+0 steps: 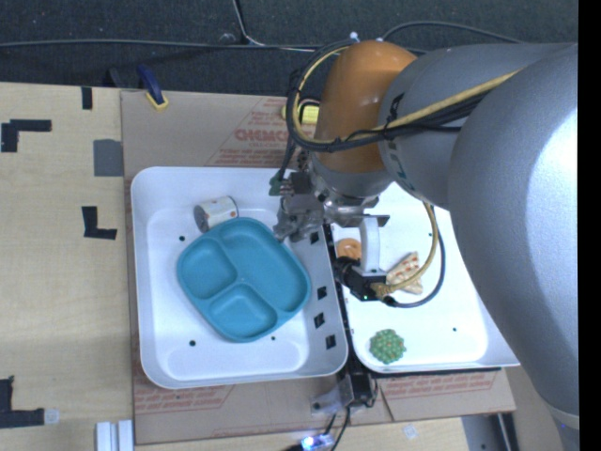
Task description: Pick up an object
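Cardboard [188, 130] lies under 2 shallow white bins set side by side on the bench. Left bin [150, 252] holds a blue divided plate [242, 277] with 3 compartments, lying flat and tilted at an angle across the bin floor. Just beside the plate's upper left edge rests a small white cup [216, 211] on its side, touching or nearly touching the plate rim. At the wall between the 2 bins hangs the gripper [299, 216], low over the upper right corner of the plate; whether its claw is spread or pressed together cannot be told, since the dark metal parts blur together there, and nothing can be made out between them. Above it sits the orange band [362, 92] of the grey arm [507, 177], which covers much of the right bin [460, 341]. In that right bin, near the dividing wall, lies a small orange object [348, 249]; further right is a tan, shell-like item [407, 272], and below them, well apart, a green bumpy ball [387, 346]. Black and yellow cables [427, 271] loop down beside the tan item.
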You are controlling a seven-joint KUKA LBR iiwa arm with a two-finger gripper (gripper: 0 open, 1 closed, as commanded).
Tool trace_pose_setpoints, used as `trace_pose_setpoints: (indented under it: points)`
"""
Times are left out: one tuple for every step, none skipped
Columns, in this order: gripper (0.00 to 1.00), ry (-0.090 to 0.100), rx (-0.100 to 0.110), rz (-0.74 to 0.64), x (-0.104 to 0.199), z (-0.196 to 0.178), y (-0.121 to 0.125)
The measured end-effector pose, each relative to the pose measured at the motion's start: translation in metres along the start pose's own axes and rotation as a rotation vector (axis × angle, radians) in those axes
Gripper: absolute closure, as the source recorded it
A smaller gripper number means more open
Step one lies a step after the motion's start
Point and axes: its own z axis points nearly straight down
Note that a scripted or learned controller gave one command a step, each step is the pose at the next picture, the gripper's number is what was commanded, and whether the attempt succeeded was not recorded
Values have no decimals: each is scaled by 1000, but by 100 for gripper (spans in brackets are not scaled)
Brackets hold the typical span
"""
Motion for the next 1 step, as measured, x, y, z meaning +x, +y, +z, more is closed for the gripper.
trace_pose_setpoints:
  points:
    - [0,1,-1,0,0,-1,0]
